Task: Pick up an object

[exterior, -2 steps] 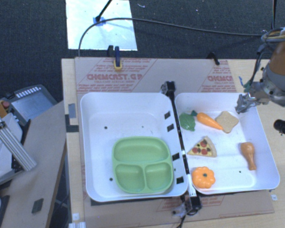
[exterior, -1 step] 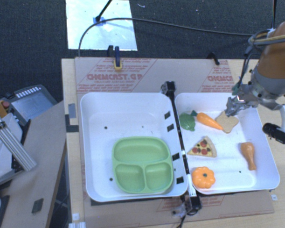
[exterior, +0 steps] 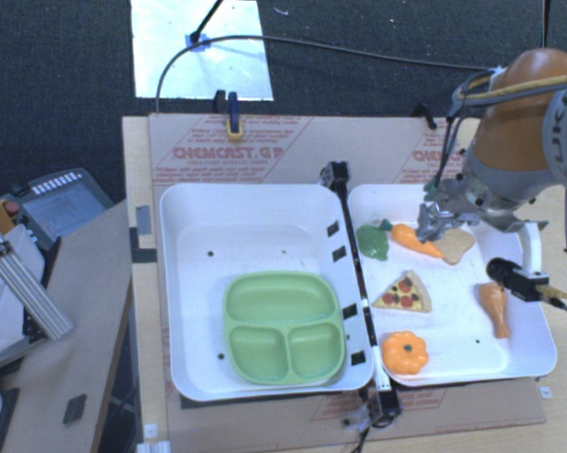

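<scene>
The right bin [exterior: 525, 361] holds toy food. A carrot with a green top [exterior: 403, 237] lies at its upper left, with a bread slice [exterior: 459, 246] just right of it. A pizza slice [exterior: 404, 294] lies mid-bin, a small orange pumpkin [exterior: 404, 352] at the front left and a chicken drumstick [exterior: 493, 308] at the right. My gripper [exterior: 430, 227] hangs low over the carrot's right end and the bread's left edge. Whether it touches either I cannot make out.
The left bin [exterior: 188, 271] holds a green divided plate [exterior: 283, 326] in its front half. A black divider strip [exterior: 352, 274] runs between the bins. The arm's orange band [exterior: 524, 78] and grey wrist loom over the right bin's upper right. Cables cross the back.
</scene>
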### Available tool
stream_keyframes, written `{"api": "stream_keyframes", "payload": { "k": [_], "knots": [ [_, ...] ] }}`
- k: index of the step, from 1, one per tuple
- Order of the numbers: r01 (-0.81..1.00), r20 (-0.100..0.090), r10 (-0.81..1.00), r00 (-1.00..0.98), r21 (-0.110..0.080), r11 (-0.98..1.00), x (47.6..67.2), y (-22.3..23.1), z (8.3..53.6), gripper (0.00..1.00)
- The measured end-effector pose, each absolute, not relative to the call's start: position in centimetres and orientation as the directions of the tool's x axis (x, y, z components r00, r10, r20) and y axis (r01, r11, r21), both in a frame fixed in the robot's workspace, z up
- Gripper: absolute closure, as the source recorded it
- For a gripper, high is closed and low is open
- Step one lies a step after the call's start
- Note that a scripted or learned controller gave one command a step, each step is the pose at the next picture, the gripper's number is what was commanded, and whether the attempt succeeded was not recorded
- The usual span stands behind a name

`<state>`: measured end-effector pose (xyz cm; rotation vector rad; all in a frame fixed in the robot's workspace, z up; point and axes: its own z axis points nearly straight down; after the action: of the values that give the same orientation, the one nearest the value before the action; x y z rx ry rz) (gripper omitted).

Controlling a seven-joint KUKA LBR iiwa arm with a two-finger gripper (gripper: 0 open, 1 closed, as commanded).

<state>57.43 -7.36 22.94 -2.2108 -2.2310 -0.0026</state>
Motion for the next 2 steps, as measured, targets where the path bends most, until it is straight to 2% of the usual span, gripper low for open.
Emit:
{"api": "stream_keyframes", "payload": {
  "k": [1, 2],
  "knots": [
    [1.000, 0.003, 1.000, -0.010, 0.002, 0.010, 56.3, -2.1, 24.0, 1.00],
    [1.000, 0.002, 1.000, -0.010, 0.000, 0.010, 55.3, 3.1, 22.7, 1.00]
  ]
}}
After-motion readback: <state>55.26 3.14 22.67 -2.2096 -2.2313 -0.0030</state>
